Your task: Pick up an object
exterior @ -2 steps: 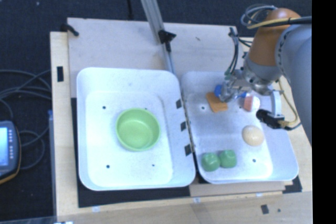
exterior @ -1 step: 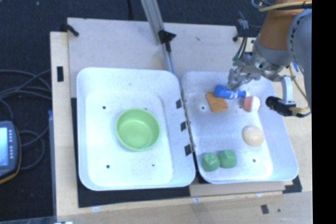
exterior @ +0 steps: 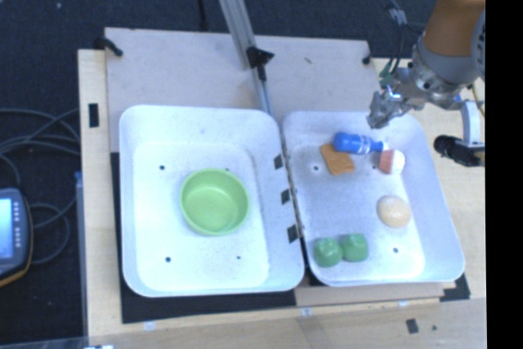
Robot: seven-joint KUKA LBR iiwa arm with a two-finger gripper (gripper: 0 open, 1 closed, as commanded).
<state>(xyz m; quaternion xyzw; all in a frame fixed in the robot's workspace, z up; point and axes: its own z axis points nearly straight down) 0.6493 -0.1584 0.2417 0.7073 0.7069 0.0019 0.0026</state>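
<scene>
Grey claw (exterior: 381,117) hangs above the right bin's (exterior: 433,257) far rim, just beyond the blue bottle (exterior: 353,144); its spread I cannot tell

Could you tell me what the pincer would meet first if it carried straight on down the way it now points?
Probably the blue bottle: the pincer hangs just above its right end in the right bin. Depth is unclear, so it might instead reach bare floor beside it.

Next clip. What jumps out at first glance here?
The bright green bowl sits alone in the left bin. The right bin holds a cluster of small items, including a blue bottle near its back, where the gripper hovers just above.
</scene>
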